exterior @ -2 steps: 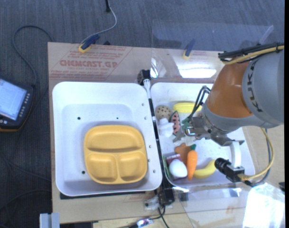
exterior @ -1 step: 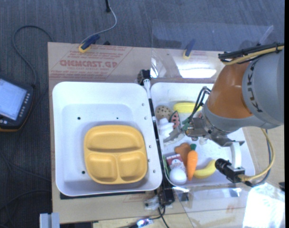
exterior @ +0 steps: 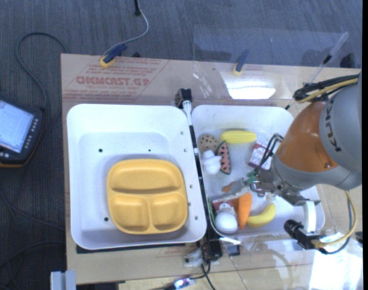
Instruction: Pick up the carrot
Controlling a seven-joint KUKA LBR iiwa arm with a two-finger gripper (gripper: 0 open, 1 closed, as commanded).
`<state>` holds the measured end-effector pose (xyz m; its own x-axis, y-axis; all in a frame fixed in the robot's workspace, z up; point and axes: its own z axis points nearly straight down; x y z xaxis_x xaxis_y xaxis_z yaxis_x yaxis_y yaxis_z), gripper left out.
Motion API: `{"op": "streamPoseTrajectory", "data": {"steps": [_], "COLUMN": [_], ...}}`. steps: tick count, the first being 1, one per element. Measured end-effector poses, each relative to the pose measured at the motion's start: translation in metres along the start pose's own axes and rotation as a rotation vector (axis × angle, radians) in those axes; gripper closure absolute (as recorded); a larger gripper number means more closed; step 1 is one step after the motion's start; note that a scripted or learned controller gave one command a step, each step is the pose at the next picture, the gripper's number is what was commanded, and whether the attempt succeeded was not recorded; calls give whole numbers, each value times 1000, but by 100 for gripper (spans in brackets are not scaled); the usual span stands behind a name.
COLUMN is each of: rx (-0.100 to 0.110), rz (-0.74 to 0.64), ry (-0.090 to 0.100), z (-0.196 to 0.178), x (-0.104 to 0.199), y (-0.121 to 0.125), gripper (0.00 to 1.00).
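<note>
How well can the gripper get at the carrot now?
Probably yes: the gripper hangs just above the carrot's top end. The banana and a white egg crowd its lower part.

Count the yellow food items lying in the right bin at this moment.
2. A corn cob lies near the right bin's back wall, and a banana lies near its front, beside the carrot. The arm covers part of the bin, so more could be hidden.
</note>
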<state>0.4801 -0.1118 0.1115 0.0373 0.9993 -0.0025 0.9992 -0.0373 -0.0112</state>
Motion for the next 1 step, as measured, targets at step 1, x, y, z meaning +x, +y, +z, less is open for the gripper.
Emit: {"op": "streamPoseTrajectory", "data": {"steps": [1], "rx": [-1], "rz": [-6], "ry": [1], "z": [-10], "x": [3], "y": [1], "gripper": [100]}}
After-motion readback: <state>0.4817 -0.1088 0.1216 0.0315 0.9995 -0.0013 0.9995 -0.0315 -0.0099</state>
